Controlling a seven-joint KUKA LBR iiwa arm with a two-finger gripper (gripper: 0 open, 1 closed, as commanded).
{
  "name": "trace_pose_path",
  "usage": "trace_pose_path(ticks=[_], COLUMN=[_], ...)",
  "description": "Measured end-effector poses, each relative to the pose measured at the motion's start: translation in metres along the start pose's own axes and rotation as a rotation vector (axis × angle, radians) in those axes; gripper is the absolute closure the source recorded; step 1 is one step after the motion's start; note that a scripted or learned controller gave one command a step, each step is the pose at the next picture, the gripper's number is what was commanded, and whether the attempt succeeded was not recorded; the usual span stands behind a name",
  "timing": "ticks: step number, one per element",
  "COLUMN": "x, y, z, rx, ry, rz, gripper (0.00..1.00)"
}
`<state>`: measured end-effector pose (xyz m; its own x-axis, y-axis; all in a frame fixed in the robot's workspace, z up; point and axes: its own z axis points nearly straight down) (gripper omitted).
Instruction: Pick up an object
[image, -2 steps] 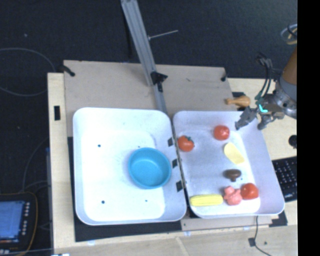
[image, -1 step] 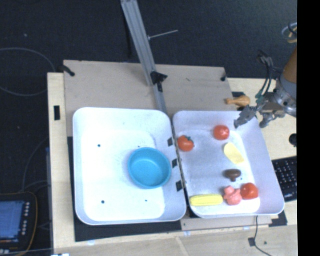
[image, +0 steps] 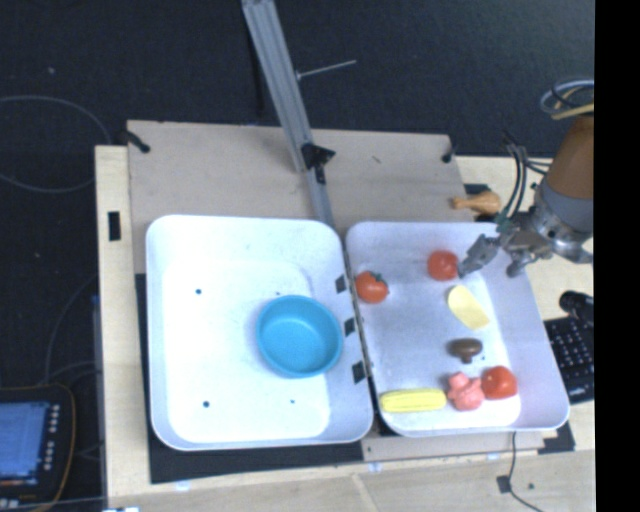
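Camera view: tool (image: 497, 254) hangs over right bin's (image: 400, 245) upper right corner, fingers spread and holding nothing; nearest target, red tomato-like piece (image: 443, 265), lies just left of it on the bin floor.

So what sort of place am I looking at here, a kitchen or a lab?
Most likely a robotics lab bench, not a kitchen: two white bins, left bin and right bin, sit on a plain board, toy food lies in the right one, and a keyboard rests alongside.
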<state>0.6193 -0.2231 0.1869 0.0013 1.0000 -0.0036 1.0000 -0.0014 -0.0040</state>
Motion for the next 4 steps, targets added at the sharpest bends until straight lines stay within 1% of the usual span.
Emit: trace_pose_path(ticks=[1, 2, 3, 4], x=[0.001, -0.001, -0.002, 0.0], y=[-0.004, -0.003, -0.001, 0.004], z=[0.062, 0.086, 0.07, 0.004], rx=[-0.003, -0.003, -0.014, -0.011], ry=[-0.001, 0.0, -0.002, 0.004], rz=[0.002, 0.005, 0.004, -0.008], gripper=[0.0, 0.0, 1.0, 1.0])
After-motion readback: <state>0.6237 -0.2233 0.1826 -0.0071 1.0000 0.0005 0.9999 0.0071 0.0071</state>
